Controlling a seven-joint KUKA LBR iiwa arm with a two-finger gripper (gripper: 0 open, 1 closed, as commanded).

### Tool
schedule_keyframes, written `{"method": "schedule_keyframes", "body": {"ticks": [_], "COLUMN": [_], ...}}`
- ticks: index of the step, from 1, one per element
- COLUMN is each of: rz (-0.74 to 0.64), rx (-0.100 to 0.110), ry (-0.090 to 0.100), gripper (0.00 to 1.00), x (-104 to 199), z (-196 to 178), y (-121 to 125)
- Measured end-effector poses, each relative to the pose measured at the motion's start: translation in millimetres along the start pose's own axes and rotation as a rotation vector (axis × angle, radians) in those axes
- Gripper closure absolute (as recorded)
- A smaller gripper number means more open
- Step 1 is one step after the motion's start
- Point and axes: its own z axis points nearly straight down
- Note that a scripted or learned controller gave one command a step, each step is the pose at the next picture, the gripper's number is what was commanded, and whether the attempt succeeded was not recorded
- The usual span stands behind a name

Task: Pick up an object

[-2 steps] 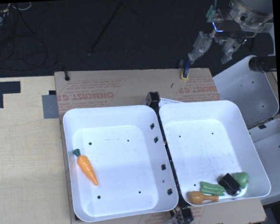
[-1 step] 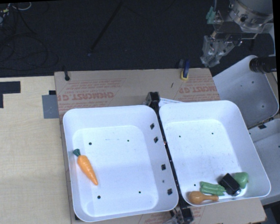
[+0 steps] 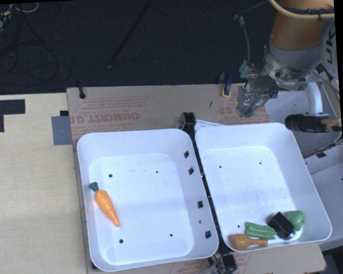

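The arm's hand (image 3: 252, 101) hangs above the cardboard-covered surface (image 3: 158, 108), just beyond the far rim of the right bin (image 3: 316, 202), with nothing between its fingers; whether it is wide or narrow cannot be told from this angle. A toy carrot (image 3: 106, 206) lies alone near the left wall of the left bin (image 3: 83, 169). At the near edge of the right bin sit a green bean pod (image 3: 260, 230), a small orange gourd-shaped toy (image 3: 247, 241), a black block (image 3: 281, 225) and a green piece (image 3: 295, 217), clustered together and touching.
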Motion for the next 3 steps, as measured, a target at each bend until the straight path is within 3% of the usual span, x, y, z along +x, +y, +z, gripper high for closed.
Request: {"method": "schedule_keyframes", "body": {"ticks": [1,2,3], "rz": [0.0,-0.002,-0.011], "rx": [-0.012,-0.02,-0.012], "ry": [0.0,-0.001,0.003], "gripper": [1.0,1.0,1.0], "x": [-36.2,-54.7,33.2], "z": [-5.5,-70.8,-63.3], "y": [-16.1,-36.2,-43.8]}}
